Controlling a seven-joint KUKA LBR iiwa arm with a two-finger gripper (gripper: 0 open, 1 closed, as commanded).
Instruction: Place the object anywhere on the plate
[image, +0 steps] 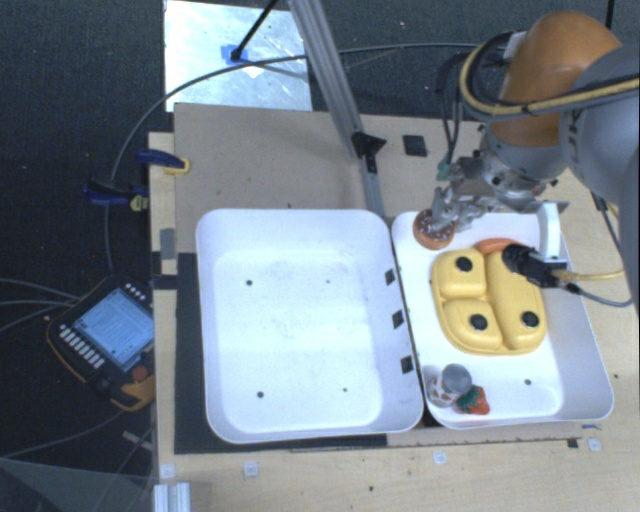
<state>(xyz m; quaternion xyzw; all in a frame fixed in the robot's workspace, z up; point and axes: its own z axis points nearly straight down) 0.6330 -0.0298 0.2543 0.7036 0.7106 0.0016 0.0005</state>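
Note:
A yellow plate (487, 302) with three compartments lies in the right bin (580, 390), in its upper middle. A small round brown object (432, 235) sits at the bin's top left corner, just left of the plate and off it. My gripper (447, 218) hangs right over that brown object, its tip touching or nearly touching the object's upper right side. Part of the object is hidden beneath the gripper. An orange piece (491, 244) shows at the plate's top edge, partly under the arm's black fitting (522, 263).
The left bin (215, 300) stands beside the right one. A grey ball (456, 379) and a red and green item (474, 402) lie at the right bin's lower left corner. A metal pole (340, 95) slants down to the bins' top junction.

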